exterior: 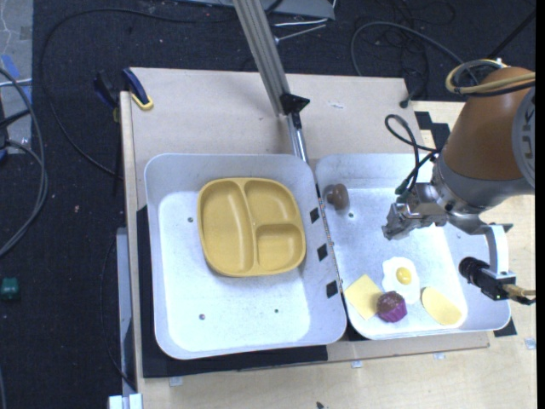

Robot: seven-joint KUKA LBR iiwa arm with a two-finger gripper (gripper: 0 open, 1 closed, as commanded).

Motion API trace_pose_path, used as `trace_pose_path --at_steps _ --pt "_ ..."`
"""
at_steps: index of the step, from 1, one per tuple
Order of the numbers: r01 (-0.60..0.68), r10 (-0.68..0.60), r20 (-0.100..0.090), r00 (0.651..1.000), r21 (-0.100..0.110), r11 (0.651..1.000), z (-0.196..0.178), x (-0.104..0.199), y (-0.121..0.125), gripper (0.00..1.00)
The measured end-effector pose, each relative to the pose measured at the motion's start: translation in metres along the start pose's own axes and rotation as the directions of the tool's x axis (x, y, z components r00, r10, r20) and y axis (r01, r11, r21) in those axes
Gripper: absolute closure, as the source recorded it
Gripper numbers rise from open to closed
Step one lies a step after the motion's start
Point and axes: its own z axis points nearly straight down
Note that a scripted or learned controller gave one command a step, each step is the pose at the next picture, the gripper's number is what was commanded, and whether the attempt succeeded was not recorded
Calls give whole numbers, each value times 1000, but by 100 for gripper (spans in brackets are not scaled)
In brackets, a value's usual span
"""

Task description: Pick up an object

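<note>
The purple ball (392,307) sits at the near edge of the right bin (366,177), with a yellow square (364,296) on one side of it and a yellow slice (442,305) on the other. Just behind the ball is the toy egg (401,275). My hand (401,220) hangs above the bin, just past the egg. I cannot tell if it is open or shut. It holds nothing I can see. I think the egg is the closest thing to grab: straight toward the near edge and down.
</note>
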Motion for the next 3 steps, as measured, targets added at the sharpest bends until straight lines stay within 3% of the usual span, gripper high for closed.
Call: trace_pose_path --at_steps 3 --pt "0 0 0 1000 3 1000 -5 154 -13 100"
